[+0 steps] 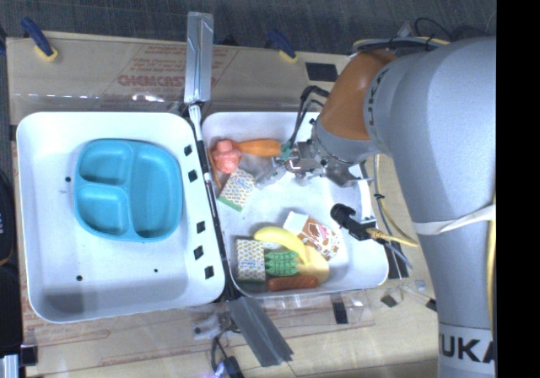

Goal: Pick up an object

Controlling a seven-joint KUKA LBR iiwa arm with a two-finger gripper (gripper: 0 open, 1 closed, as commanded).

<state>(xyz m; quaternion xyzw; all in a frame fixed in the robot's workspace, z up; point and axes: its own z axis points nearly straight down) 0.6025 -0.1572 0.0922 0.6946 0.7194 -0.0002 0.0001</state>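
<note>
The pincer (283,164) hangs low in the right bin (371,271), just beside the carrot (260,148); whether it's apart or together, I can't tell. A banana (283,240) lies nearer the front.

Bulky grey arm (439,157), orange wrist band (350,102), black "KUKA" lettering (467,349), thin black cables (422,30).

Arm (439,115): grey, with an orange band (350,102) above the wrist. Bins (34,224): white. Divided tray (129,188), far left of the gripper (285,161): light blue. Carrot (259,148), just left of the gripper: orange. Banana (283,240), below it: yellow. Packets (237,190): printed, multicoloured. Clamps (38,37): blue with yellow tips.
</note>
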